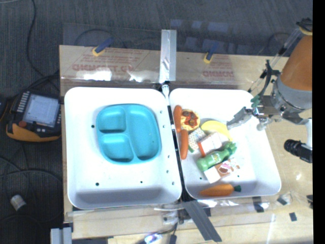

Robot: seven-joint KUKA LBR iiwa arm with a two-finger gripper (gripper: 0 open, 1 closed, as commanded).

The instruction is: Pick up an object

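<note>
The right bin (264,156) holds a heap of toy food. A long carrot (180,126) lies along its left wall beside a pizza slice (190,118). A yellow banana-like piece (217,126) sits at the heap's upper right, over a white and red carton (209,144), a green bottle (217,157) and a second carton (222,170). Another carrot (217,189) lies by the front wall. My gripper (237,119) hovers over the bin's upper right part, just right of the yellow piece, with nothing seen in it.
The left bin (81,151) carries a blue divided plate (129,132). A metal divider (168,55) stands behind the seam between the bins. A handheld pendant (35,115) lies on the floor to the left. Bare bin floor shows right of the heap.
</note>
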